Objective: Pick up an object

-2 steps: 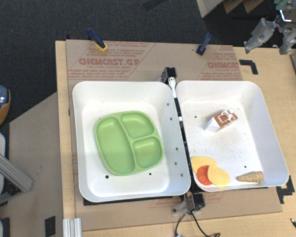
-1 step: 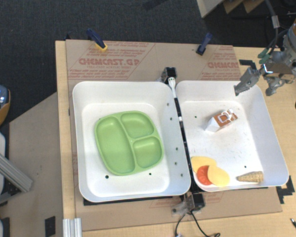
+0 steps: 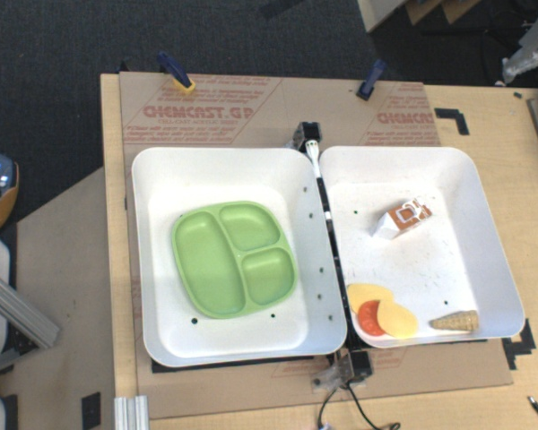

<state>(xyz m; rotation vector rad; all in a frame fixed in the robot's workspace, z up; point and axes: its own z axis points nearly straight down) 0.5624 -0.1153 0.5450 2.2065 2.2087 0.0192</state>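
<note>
Two smooth white bins sit side by side on a brown cardboard counter [image 3: 251,106]. The left bin [image 3: 152,240] holds a green plastic tray [image 3: 233,258] w/ 3 sections. In the right bin [image 3: 484,231]: small carton [image 3: 403,218] mid-far, flat yellow & red rounds [image 3: 381,313] near-left, a tan cone [image 3: 455,322] near-right. Jaws: can't tell.

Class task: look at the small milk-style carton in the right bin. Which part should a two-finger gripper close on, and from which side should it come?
Grip the small carton across its narrow body, probably coming straight down from above. It lies on its side, slanted, on the open floor of the right bin, away from the walls and the other items, so the fingers should have room on both long sides.
</note>
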